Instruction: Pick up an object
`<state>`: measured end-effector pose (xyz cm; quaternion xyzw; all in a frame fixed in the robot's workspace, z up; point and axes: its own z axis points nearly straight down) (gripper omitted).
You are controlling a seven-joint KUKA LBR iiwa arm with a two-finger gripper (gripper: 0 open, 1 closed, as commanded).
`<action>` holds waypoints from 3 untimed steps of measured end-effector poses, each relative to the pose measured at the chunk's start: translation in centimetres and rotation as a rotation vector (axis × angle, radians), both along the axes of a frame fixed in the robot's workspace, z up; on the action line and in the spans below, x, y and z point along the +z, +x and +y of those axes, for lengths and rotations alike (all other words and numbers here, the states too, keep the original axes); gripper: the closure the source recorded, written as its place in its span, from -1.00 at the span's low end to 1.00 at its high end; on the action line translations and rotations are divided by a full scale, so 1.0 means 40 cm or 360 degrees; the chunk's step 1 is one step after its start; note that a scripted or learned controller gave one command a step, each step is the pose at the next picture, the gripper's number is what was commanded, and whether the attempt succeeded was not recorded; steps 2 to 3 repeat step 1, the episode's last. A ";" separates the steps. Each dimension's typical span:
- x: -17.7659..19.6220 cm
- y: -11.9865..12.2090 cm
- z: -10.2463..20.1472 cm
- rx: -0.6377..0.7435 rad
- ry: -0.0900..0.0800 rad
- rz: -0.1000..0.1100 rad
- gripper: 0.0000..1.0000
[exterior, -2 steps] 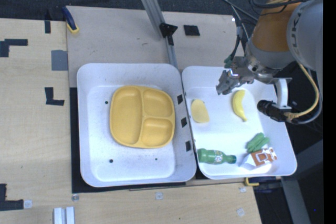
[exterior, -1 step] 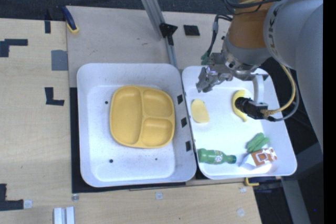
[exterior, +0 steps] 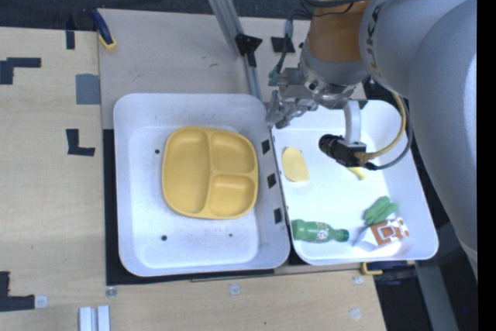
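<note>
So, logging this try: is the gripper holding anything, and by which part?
Nothing shows between the gripper's fingers. It hangs over the right bin's upper left corner, above the yellow piece.

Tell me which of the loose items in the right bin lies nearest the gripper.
The pale yellow piece, at the bin's left side just below the gripper. The green bottle, green leafy item and orange-and-white carton all sit along the near edge, farther away.

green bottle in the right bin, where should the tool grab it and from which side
Grip the green bottle across its wider body, coming straight down from above. It lies on its side near the front wall of the right bin, long axis running left to right, so the fingers should close front to back. The leafy green item sits clear of it.
</note>
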<state>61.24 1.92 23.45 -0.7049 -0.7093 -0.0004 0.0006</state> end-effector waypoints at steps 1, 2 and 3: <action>-0.038 0.017 0.124 -0.0001 -0.0001 0.0003 1.00; -0.038 0.017 0.124 -0.0001 -0.0001 0.0003 1.00; -0.038 0.017 0.124 -0.0001 -0.0001 0.0003 1.00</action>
